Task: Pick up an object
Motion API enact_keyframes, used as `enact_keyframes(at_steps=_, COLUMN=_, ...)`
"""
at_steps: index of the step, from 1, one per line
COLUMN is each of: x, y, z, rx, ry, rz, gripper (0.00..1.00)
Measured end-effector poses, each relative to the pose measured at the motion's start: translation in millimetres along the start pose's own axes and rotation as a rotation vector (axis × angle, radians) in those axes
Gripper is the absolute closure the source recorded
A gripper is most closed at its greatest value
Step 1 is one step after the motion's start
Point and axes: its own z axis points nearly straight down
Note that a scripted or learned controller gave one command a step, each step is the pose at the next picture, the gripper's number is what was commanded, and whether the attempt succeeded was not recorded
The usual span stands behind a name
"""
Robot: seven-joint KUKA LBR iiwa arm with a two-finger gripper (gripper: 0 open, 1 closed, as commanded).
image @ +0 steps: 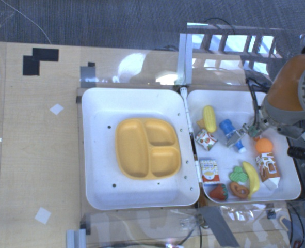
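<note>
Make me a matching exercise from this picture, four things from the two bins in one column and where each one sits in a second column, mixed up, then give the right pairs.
Things
1. yellow divided tray
2. corn cob
3. strawberry
4. orange

Places
A. near the front edge of the right bin, left of the banana
B. close beside the pincer, on the right bin's arm side
C. middle of the left bin
D. back left part of the right bin, beside the blue bottle

Pairs: 1-C, 2-D, 3-A, 4-B
</note>
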Motion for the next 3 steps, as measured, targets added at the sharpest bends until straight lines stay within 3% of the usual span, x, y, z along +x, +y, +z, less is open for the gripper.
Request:
enact_keyframes(at_steps=1, x=-4.7, y=-57.2, z=0.5, rx=-0.003, ry=-0.007, rz=-0.018, gripper=0.0)
enact_keyframes(at_steps=2, x=-12.6, y=38.8, z=2.4, rx=-0.005, ry=-0.004, rz=0.015, gripper=0.0)
enact_keyframes(at_steps=3, x=-16.5, y=39.6, z=-12.8, rx=-0.012, ry=-0.014, rz=0.011, gripper=1.0)
